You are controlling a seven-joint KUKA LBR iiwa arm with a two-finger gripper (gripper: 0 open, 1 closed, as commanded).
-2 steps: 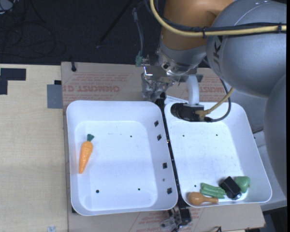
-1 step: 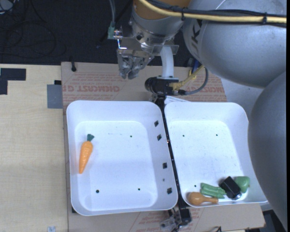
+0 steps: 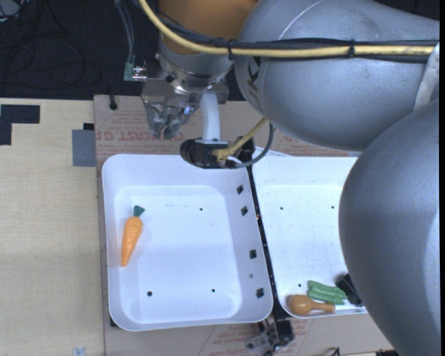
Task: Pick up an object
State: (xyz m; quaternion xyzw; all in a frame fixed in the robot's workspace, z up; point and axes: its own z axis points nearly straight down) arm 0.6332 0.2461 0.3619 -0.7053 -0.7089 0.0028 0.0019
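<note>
An orange toy carrot [image 3: 130, 237] with a green top lies near the left wall of the left bin [image 3: 178, 310]. In the right bin [image 3: 304, 213], at its front edge, a green pea pod [image 3: 325, 293] rests beside a tan pear-shaped toy [image 3: 308, 305]. A black object [image 3: 349, 288] peeks out from under the arm next to them. My gripper [image 3: 166, 123] hangs high beyond the back rim of the left bin, well away from the carrot, and I see nothing in it.
The large grey arm covers the right part of the right bin. Brown cardboard lies under both bins, with a pale bench surface to the left. The bins' shared wall runs down the middle.
</note>
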